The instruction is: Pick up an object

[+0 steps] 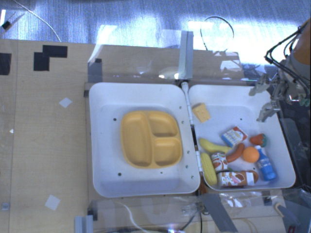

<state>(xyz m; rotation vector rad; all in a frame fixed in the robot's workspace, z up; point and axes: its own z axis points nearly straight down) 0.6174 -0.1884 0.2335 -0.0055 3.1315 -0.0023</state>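
Hovering at the right bin's [243, 101] far edge, our gripper [272, 98] holds nothing. Its finger spread we cannot tell. Food toys [238, 159] crowd the near corner.

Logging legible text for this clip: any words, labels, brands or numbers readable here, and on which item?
None can be read.
Small carton in the right bin: blue and red print, too blurred to read.
Lying bottle with a brown and white label: print blurred.
Blue bottle: label too small.
Black blocks on the bench: plain shapes, no characters.
Yellow tray in the left bin: no markings.
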